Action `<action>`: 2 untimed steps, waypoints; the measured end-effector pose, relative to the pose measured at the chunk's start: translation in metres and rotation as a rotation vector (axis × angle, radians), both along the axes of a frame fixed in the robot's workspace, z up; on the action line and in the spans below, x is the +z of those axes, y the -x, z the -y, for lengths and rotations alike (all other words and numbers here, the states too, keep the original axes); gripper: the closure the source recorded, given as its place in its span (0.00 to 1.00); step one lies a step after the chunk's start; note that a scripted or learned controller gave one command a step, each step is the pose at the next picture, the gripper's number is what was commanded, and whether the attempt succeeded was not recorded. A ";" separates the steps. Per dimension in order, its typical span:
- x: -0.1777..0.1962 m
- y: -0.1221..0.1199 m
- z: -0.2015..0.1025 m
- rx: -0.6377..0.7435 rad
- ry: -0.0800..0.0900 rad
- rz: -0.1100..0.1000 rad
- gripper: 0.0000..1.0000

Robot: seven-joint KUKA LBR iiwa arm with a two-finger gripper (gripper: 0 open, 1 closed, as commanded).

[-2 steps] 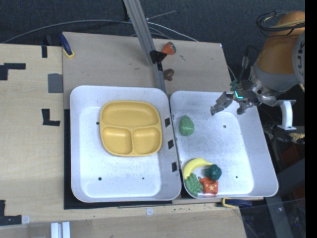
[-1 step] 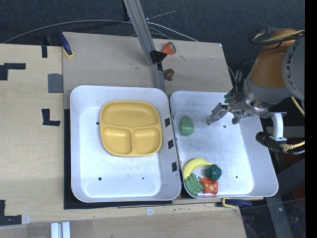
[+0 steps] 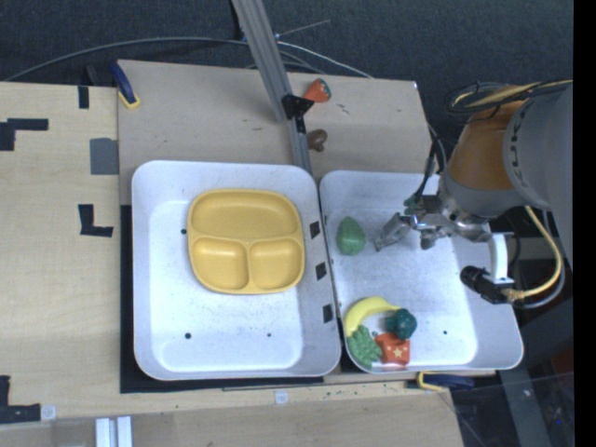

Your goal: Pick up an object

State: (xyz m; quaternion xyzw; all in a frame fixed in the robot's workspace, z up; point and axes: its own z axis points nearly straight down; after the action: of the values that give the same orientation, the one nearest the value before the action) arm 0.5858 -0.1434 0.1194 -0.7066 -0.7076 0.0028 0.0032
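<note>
In the right bin [image 3: 438,296] a green rounded object [image 3: 350,236] lies near the left wall. A small heap sits at the bin's front left: a yellow banana [image 3: 369,309], a dark teal lump [image 3: 402,324], a green leafy piece [image 3: 363,347] and a red piece [image 3: 395,351]. My gripper [image 3: 399,230] hangs over the middle of the right bin, to the right of the green object and apart from it. Its fingers point left and stand spread, with nothing between them.
The left bin [image 3: 223,343] holds a yellow divided plate [image 3: 247,238]. A grey pole [image 3: 265,54] slants down to the bins' back edge, with an orange-and-green item [image 3: 318,89] beside it. Cables [image 3: 521,291] trail off the arm at the right.
</note>
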 end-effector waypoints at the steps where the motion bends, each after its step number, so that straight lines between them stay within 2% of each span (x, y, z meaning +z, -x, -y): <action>1: -0.032 0.000 0.000 0.000 0.002 0.008 0.00; 2: -0.021 0.000 -0.001 0.001 0.001 0.007 1.00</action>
State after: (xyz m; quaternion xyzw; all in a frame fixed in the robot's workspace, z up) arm 0.5859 -0.1424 0.0988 -0.7062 -0.7081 0.0007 0.0003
